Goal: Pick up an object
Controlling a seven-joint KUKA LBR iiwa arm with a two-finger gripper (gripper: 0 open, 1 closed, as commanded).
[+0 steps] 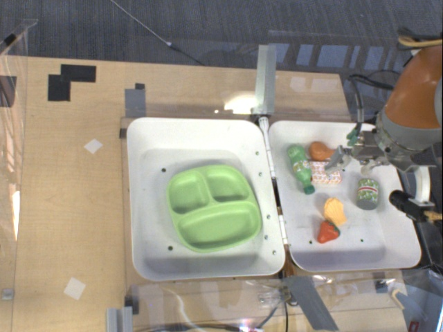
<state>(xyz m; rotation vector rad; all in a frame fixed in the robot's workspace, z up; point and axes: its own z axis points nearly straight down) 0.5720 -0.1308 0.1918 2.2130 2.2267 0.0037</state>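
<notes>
- We find the tool (348, 151) low over the right bin (387, 251), at the end of the grey arm with the orange band (415, 88) that reaches in from the right.
- We cannot tell from this view whether the tool is spread or pressed together; its dark parts overlap the items beneath it.
- We see nothing lifted clear of the bin floor, so we judge that the pick is not yet done.
- Candidate objects all lie in the right bin: a green bottle (300, 168), an orange-brown piece (320, 150), a red-and-white packet (327, 177), a small green-labelled can (367, 193), a yellow piece (335, 210) and a red piece (328, 232).
- The tool sits nearest the orange-brown piece and the packet, just beside both; we judge one of these to be the intended target, but we cannot confirm contact.
- The left bin (149, 247) carries a green divided plate (214, 207), well apart from the tool.
- Remaining steps, in our judgement: secure one object, then raise it clear of the bin above the tabletop (69, 206).
</notes>
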